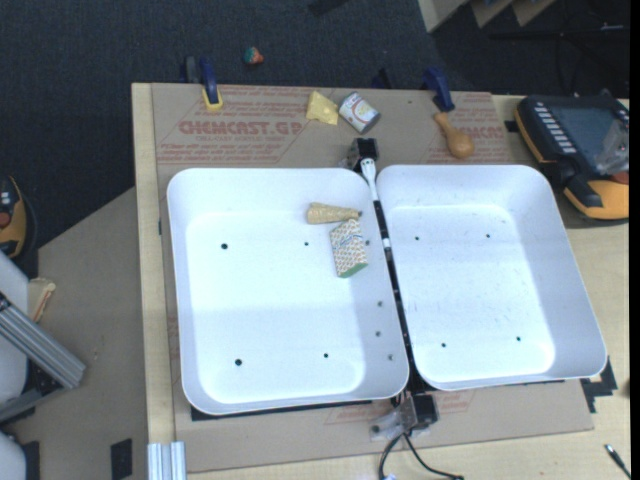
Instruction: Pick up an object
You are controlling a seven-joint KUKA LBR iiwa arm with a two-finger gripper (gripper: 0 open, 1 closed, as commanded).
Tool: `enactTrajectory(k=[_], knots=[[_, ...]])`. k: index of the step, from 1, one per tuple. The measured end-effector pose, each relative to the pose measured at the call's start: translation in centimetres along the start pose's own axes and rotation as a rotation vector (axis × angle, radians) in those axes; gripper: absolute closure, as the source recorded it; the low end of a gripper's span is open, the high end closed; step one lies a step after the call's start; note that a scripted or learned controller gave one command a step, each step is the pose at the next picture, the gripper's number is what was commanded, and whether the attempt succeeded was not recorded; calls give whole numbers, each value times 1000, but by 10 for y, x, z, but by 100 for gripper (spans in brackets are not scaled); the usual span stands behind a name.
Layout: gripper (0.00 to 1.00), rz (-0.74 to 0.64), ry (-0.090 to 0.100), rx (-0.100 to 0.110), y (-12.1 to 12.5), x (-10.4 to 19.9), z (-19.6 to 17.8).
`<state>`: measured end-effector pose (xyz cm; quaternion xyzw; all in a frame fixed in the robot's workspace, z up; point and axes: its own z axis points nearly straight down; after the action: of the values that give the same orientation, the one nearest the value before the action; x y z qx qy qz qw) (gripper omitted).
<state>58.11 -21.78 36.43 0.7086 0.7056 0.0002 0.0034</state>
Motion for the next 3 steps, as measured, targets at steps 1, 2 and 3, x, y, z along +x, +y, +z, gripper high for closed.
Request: enactTrajectory(k=[1, 2, 3], knots=[[100, -5, 8, 13, -14, 25, 77], [100, 0, -1, -4, -51, -9, 9], [100, -8, -2, -12, -51, 13, -113]])
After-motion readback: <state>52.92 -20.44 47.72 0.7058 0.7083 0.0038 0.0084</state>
